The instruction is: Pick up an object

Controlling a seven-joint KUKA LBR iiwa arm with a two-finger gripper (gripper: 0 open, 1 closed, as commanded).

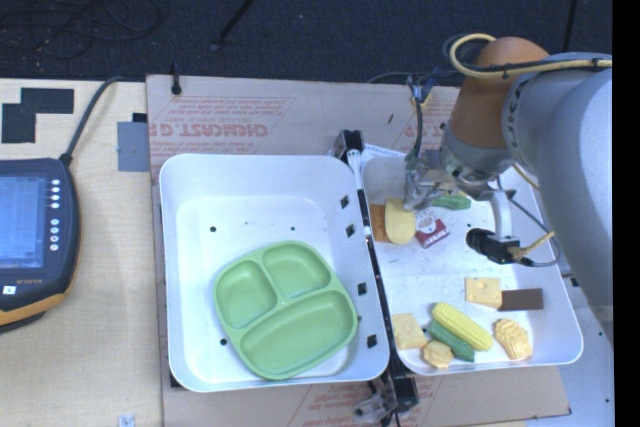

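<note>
Pale yellow toy food piece (399,223) lies in the right bin (570,340), near its left wall, just below the gripper (425,190). You cannot tell the jaws' state. Expect light, rigid, smooth plastic; grip across its narrow sides.

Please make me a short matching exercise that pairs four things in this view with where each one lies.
Things:
1. green divided plate
2. corn cob
3. brown block
4. handheld screen unit

Places:
A. on the bench, left of both bins
B. in the left bin
C. in the right bin, near its front edge
D. in the right bin, beside a pale yellow square piece

Pairs: 1-B, 2-C, 3-D, 4-A
</note>
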